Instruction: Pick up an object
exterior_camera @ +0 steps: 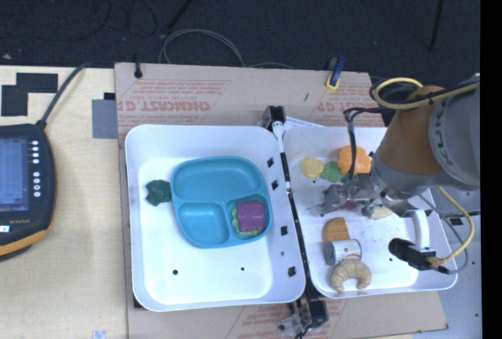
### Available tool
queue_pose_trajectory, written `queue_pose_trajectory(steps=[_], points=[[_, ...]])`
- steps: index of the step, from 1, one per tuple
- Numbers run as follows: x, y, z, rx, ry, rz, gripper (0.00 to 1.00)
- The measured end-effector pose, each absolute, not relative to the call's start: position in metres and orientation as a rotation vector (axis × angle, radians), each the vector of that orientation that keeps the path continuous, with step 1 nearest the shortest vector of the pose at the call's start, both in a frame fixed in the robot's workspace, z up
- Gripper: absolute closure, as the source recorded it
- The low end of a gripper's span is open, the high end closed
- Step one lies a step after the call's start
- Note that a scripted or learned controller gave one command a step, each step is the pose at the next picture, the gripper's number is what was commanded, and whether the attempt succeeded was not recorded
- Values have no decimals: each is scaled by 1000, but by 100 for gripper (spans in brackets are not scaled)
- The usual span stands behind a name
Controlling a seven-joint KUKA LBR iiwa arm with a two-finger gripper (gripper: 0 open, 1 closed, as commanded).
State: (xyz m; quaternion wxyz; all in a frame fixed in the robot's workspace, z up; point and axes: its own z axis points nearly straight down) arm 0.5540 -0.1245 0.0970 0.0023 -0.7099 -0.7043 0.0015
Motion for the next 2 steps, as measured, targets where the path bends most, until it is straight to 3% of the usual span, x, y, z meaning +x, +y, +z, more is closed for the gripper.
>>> queue_pose_trajectory(steps=[1,2], points=[[634,-111,87,-2219,-2227,-3,0],[631,-112,98,-2217,-2222,3,100]])
